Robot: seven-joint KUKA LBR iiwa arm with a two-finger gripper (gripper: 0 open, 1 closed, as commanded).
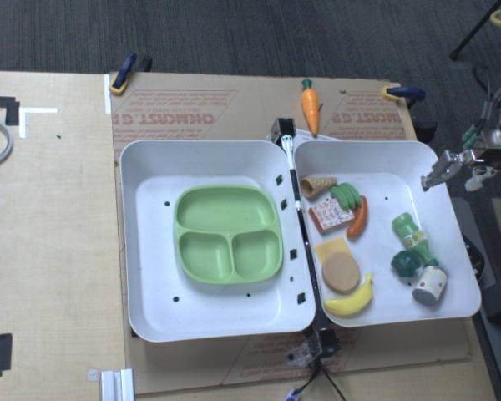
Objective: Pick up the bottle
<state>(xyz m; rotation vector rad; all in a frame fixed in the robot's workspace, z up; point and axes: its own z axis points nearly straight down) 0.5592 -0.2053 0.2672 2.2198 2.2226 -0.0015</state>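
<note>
Banana (351,299): closest to my camera, at the near edge of the right bin (384,159), with a round brown slice and a yellow cheese square just behind it.
Bottle (407,230): green, lying on its side in the right half of the right bin, well clear of the food heap by the divider.
Bottle axis: I read it as running roughly far-to-near, tilted slightly, cap end toward the far wall.
Neighbours: a dark green lump (407,263) just beside the bottle's near end, then a small white cup (430,284) nearer me.
Claw (451,167): I see it over the right bin's far right rim, nothing between its fingers; how wide they stand I cannot tell from here.
Bearing: the bottle lies nearer me and a little leftward from the claw.
Left bin (142,249): holds a green divided tray (230,234).
Next, I judge: come inward, turn across the axis, then descend.
</note>
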